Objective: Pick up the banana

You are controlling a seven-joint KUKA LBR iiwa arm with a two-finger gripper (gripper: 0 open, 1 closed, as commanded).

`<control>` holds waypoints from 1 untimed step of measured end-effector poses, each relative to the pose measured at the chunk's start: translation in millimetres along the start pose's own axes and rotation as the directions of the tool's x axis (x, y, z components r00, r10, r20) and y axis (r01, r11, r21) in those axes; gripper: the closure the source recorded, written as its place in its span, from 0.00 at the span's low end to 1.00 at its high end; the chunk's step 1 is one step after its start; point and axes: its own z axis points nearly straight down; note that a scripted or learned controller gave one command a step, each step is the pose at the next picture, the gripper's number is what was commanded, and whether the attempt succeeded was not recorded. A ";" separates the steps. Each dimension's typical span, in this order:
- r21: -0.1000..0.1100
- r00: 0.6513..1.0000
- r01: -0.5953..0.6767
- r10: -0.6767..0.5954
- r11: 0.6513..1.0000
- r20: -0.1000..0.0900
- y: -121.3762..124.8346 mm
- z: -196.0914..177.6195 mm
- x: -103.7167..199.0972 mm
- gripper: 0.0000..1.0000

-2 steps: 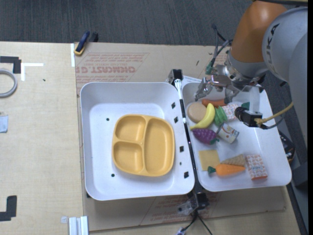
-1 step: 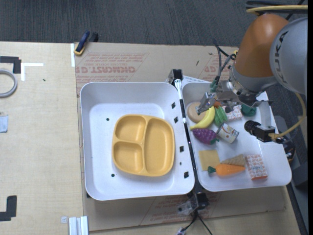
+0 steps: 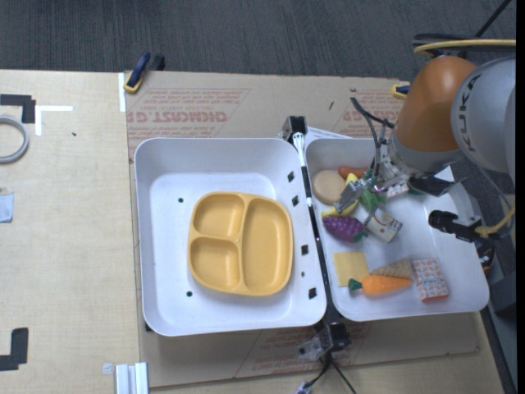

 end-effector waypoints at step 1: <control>-0.005 1.000 -0.002 0.002 1.000 0.006 0.9 -10.7 -1.9 1.00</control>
